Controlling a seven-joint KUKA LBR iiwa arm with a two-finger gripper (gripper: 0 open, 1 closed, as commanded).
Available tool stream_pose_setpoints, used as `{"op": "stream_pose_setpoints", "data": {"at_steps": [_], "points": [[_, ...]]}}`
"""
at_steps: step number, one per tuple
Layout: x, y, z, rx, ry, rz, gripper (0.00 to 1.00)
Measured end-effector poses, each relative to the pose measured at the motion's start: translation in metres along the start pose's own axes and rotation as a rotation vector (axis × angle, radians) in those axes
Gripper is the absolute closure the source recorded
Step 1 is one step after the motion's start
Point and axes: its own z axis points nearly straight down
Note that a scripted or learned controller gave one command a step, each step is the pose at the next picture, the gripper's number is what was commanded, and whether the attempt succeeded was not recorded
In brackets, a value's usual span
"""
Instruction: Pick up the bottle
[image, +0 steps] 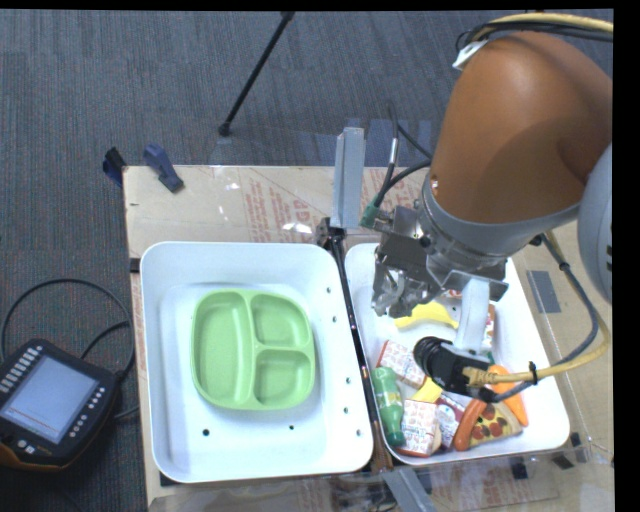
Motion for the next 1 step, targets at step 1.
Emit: {"op": "stream_pose_setpoints", "data": {"at_steps": [1], "points": [[0.0167, -0.0056, -0.0293, -0.003, 0.001, -0.134, 1.0]]}}
